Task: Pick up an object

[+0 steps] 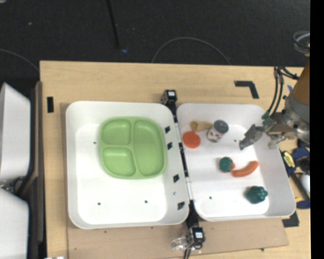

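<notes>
While the gripper [252,135] hangs over the right bin [275,198], near its far right side, I cannot tell from this slant what state it is in, and nothing shows as carried; so nothing is picked yet, by my reading.

Risks now; the nearest candidates sit just below the gripper, an orange sausage-shaped piece [245,169] touching or nearly touching a small green ball [225,164]; I judge a descent there could nudge one against the other and send the round one rolling; the sausage shape is curved and could slip sideways out of a squeeze. Out to the gripper's left a small can [218,130] lies tipped, and it may roll if clipped; the bin wall close on the right could catch the arm.

Count, then; right bin: one can, one tan cone-like piece [201,125], one orange-red disc [191,140], one green ball, one orange sausage, one dark green lump [256,194] further below; six objects. Left bin [81,209], well apart: one green divided plate [133,147]; two bins in all.
</notes>
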### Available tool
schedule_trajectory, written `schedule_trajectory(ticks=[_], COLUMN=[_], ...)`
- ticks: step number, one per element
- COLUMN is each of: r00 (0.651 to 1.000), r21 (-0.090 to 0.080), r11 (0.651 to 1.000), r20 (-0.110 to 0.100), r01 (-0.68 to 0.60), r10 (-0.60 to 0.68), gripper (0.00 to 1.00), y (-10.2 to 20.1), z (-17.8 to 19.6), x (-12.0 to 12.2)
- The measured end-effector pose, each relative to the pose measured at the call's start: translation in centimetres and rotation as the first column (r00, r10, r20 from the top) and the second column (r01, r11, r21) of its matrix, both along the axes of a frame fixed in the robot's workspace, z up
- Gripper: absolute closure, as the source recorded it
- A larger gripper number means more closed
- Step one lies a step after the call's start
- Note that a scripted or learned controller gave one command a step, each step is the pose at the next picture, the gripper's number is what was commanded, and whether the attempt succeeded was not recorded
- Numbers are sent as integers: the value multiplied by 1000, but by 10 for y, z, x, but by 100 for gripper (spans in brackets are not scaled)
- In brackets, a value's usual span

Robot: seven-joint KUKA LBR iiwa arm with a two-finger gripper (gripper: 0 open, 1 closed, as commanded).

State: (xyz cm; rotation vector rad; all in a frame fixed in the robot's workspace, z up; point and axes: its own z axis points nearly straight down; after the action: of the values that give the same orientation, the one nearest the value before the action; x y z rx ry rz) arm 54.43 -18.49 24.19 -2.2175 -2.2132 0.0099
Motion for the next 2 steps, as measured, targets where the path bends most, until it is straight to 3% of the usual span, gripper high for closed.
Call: schedule_trajectory(ticks=[1,2], r00=[1000,1000], r21=[-3,-2], r11=[1000,1000], r20=[12,8], r01=[-3,-1], r10=[3,1], gripper=[0,0], y=[0,5], z=[7,-54], x=[3,5])
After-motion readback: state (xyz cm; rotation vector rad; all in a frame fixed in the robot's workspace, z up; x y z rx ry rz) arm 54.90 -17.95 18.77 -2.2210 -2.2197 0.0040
